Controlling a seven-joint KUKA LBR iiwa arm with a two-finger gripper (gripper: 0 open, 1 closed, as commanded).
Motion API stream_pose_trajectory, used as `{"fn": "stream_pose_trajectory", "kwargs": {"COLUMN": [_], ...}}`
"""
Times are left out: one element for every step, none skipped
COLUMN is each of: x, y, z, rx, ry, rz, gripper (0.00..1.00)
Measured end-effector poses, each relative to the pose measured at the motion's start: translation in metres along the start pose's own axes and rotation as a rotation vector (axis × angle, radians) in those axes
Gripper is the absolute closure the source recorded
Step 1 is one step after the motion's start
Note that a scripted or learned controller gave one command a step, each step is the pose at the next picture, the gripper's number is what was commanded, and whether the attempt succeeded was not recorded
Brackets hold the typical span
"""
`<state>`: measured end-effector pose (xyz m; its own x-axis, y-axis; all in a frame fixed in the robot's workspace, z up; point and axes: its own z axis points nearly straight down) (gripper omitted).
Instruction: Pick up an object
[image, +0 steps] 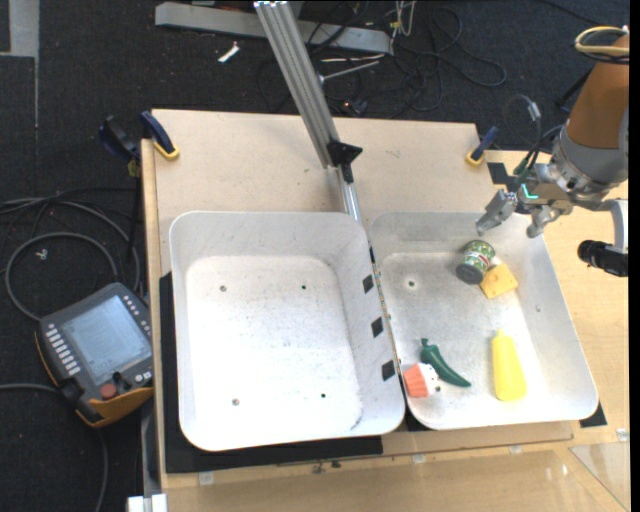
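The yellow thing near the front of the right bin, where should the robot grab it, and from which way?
Probably across the middle of the yellow object, coming straight down from above. It lies flat and long, running front to back in the right bin, so its narrow sides face left and right. It lies apart from the green toy. The gripper hovers over the back rim, fingers spread.

Both bins (270, 300) are white with fine dark specks, and the bench (260, 165) under them is pale tan. The can (477, 260) is grey with a green label, beside a yellow block (499, 282). The bottle (508, 367) is yellow, the toy (444, 364) dark green.
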<state>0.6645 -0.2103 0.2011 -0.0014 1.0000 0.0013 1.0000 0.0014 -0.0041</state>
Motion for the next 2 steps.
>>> {"fn": "stream_pose_trajectory", "kwargs": {"x": [0.000,-0.001], "y": [0.001,-0.002], "z": [-0.003,0.041], "rx": [-0.004,-0.001], "ry": [-0.002,-0.001], "rz": [-0.002,0.001], "gripper": [0.00,0.00]}}
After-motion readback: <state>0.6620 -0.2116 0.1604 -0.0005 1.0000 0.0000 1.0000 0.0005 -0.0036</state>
